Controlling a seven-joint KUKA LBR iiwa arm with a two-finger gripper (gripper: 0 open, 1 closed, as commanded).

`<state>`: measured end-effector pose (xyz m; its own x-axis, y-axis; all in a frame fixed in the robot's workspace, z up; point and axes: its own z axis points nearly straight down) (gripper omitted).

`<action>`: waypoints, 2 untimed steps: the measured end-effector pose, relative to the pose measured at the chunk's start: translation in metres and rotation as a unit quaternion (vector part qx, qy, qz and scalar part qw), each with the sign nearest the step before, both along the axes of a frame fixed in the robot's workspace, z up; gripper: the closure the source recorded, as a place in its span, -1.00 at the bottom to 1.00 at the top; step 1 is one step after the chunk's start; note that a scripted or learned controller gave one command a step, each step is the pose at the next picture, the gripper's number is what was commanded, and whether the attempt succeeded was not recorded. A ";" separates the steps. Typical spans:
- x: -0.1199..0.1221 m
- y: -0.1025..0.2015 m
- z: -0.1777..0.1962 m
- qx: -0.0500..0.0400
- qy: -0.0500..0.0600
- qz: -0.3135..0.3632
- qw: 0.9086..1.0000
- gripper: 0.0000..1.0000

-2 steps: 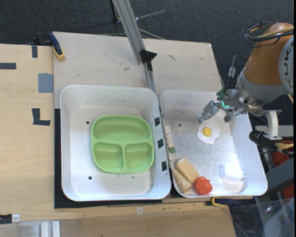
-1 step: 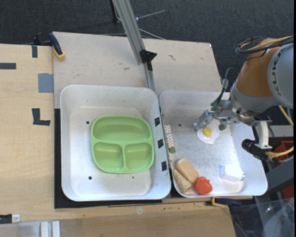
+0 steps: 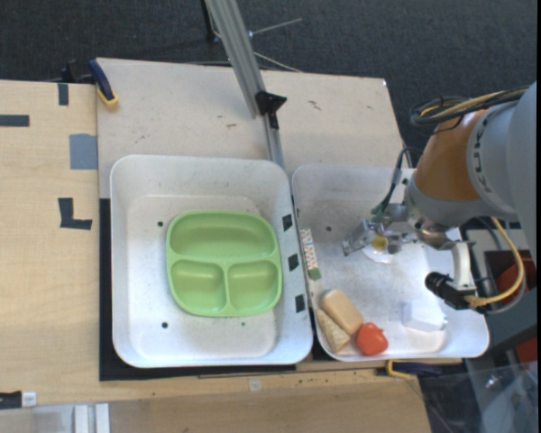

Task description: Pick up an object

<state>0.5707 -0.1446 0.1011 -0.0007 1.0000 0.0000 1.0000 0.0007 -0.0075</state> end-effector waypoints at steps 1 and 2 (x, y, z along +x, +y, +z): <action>0.001 -0.001 -0.010 -0.002 -0.005 0.000 1.000 -1.00; 0.002 0.000 0.001 -0.001 -0.006 0.001 1.000 1.00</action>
